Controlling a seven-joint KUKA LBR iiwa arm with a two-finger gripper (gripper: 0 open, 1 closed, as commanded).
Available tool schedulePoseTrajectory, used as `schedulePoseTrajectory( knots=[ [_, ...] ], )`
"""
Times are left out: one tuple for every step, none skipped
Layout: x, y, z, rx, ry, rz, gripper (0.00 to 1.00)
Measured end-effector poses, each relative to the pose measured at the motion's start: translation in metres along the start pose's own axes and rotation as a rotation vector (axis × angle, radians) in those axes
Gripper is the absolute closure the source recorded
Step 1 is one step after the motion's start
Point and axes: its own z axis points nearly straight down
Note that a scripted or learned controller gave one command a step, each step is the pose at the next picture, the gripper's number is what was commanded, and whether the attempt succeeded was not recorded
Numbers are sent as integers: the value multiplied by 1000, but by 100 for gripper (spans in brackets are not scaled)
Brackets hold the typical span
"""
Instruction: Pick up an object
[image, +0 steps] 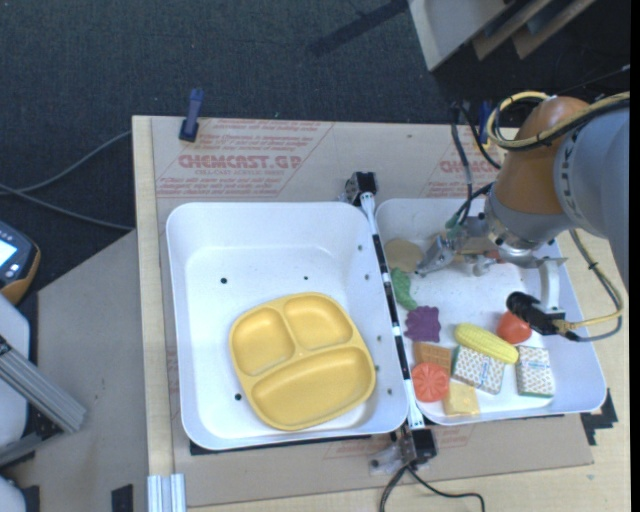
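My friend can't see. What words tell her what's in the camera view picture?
A grey robot arm reaches over the right bin, which holds toy food like corn. The left bin holds a yellow divided plate.

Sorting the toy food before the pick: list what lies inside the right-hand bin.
The right bin holds a corn cob, purple grapes, an orange slice, a green piece, two patterned blocks and a red piece. The arm covers the bin's far end.

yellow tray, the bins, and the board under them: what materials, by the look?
Yellow tray: moulded plastic, likely; even colour, soft sheen, rounded compartment walls. Bins: thin white plastic, probably; glossy, with rolled rims. Board: seems cardboard; matte tan with red printed lettering.
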Motion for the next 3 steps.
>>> schedulePoseTrajectory(
  knots=[
    [15, 54, 11, -1, 0, -3, 0],
    [15, 54, -1, -3, -1, -3, 100],
    [96, 56, -97, -12, 3, -10, 100]
  ],
)
